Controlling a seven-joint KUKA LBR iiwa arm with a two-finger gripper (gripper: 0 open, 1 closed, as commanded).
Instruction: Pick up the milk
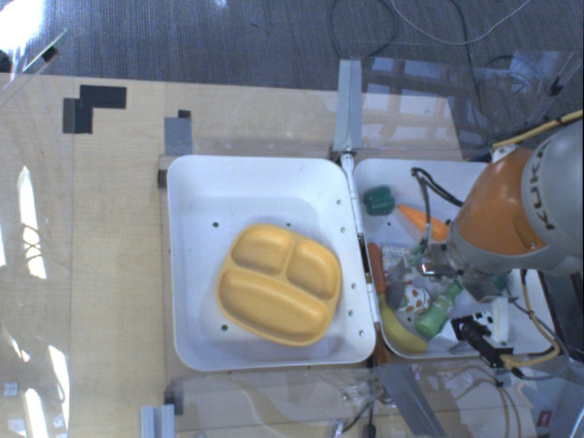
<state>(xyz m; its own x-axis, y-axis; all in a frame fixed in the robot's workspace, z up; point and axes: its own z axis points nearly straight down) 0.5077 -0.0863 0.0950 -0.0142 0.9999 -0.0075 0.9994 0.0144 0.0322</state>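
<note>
resting in the right bin [401,176], milk [415,297] just beside the pincer [429,261]

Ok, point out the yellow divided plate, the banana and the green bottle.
yellow divided plate [278,284], camera view, centre ridge.
banana [401,331], camera view, middle of its curve.
green bottle [438,310], camera view, its body.

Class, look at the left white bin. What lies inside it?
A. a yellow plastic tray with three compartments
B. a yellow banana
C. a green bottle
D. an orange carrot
A: the yellow plastic tray with three compartments lies in the left white bin, while the small toy items crowd the right white bin under the arm.
</note>
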